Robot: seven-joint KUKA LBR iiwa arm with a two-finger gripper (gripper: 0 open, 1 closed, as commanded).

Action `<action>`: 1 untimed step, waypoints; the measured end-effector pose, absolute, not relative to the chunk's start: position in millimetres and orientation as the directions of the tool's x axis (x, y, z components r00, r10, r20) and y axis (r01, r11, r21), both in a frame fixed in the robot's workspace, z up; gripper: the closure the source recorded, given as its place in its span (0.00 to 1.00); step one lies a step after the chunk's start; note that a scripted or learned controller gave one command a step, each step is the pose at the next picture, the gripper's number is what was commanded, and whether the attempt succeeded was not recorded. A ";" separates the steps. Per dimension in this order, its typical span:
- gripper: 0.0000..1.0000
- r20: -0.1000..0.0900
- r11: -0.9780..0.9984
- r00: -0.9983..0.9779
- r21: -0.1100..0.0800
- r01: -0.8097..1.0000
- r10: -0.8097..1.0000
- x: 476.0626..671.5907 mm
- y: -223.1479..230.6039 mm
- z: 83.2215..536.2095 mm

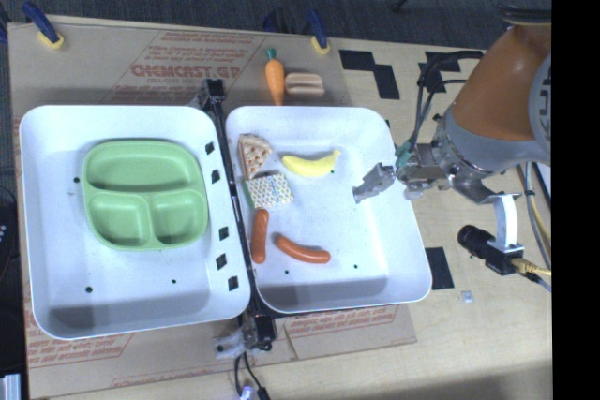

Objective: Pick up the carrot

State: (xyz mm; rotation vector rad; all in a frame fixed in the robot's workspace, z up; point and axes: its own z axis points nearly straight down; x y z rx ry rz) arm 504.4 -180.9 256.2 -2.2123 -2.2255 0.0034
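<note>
The carrot (274,80), orange with a green top, lies on the cardboard just behind the right bin (375,281), outside it and next to a small bun (304,85). My gripper (373,184) hangs over the right side of the right bin, well to the right of and nearer than the carrot. It is apart from every item, and nothing shows in it. The banana (310,164) lies a little to its left.
The right bin also holds a toast slice (253,152), a checkered waffle (271,191) and two sausages (260,235) (302,250). A green divided plate (145,194) sits in the left bin (47,295). Blue clamps (319,31) grip the bench's back edge.
</note>
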 end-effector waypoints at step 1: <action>0.00 0.000 -0.063 0.063 -0.002 0.998 0.998 541.9 -210.7 306.5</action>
